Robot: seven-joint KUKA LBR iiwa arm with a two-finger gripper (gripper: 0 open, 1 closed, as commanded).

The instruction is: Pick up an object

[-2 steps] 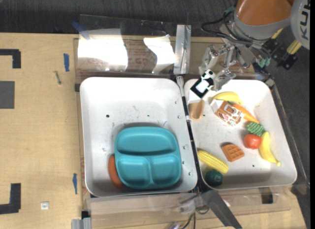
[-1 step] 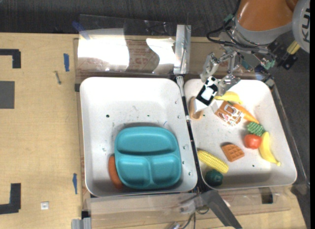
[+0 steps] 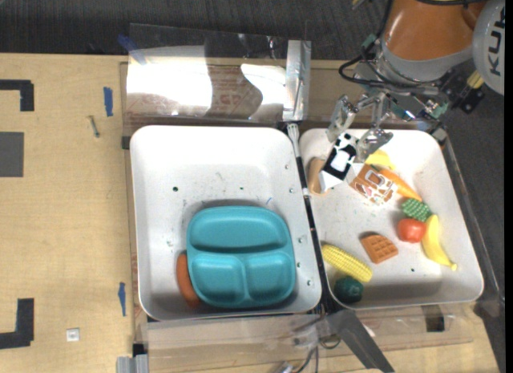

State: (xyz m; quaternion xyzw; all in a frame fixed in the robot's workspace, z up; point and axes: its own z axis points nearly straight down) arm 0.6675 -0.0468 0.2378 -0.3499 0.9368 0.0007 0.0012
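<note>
Above the right bin's [image 3: 461, 271] far edge hangs the end effector [image 3: 365, 127], fingers spread apart and gripping nothing. Just below it lie a black-and-white box [image 3: 340, 160] and an orange-and-white packet [image 3: 373, 184]. Nearer the front sit a tomato [image 3: 411, 230], banana [image 3: 438, 242], waffle [image 3: 378, 248] and corn cob [image 3: 346, 262]. A teal divided tray [image 3: 239, 257] fills the left bin [image 3: 160, 171].

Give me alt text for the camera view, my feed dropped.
The arm's tool hangs over the back of the right bin, above a black-and-white box and toy food: corn, waffle, tomato, banana. The left bin holds a teal divided tray.
</note>
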